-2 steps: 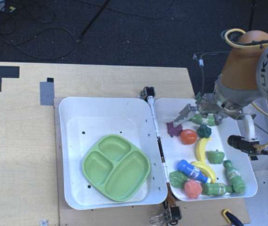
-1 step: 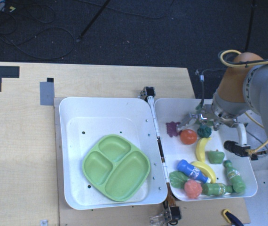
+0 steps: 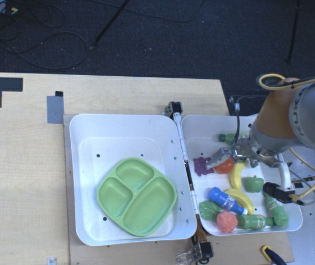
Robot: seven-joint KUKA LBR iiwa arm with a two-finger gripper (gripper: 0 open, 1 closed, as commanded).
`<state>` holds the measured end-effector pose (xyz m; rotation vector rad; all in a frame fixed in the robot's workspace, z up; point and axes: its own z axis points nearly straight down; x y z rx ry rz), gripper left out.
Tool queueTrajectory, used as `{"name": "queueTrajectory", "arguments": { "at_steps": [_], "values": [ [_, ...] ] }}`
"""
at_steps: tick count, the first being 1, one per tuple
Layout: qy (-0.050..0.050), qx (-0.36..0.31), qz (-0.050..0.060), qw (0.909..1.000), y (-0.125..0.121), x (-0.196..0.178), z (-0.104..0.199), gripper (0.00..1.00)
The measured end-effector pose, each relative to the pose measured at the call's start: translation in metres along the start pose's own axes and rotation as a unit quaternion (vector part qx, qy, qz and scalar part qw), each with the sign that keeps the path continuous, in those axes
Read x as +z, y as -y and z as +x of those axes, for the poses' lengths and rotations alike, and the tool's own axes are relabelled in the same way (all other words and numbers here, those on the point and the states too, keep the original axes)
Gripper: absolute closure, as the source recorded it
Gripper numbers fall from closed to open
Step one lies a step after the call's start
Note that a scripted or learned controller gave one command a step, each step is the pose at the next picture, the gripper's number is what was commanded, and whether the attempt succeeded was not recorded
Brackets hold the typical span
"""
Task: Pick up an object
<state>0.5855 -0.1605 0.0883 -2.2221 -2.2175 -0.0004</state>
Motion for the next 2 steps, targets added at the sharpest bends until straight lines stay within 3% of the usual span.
{"name": "queueTrajectory", "arguments": {
  "at_steps": [1, 2],
  "values": [
    [-0.002, 0.002, -0.001, 1.0, -0.002, -0.011, 0.0, 1.0],
    [0.0, -0.002, 0.002, 1.0, 0.038, -0.105, 0.046, 1.0]
  ]
}}
